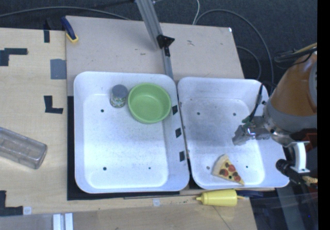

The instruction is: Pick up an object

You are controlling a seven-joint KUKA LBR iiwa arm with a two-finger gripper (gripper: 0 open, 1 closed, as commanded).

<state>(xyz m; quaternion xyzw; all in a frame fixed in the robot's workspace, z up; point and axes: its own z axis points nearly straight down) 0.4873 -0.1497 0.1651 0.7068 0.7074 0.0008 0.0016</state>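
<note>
A plain green bowl [149, 102], a tan pizza slice [227, 168] dotted red, a yellow bottle [219, 198], white bins [93, 172].

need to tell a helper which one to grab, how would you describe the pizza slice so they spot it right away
Look at the right bin, the one the gripper is over. Near its front edge lies the pizza slice, a small tan wedge with red dots. The other flat-bottomed items, a green bowl and a small can, are in the left bin, and the yellow bottle lies outside on the bench.
</note>
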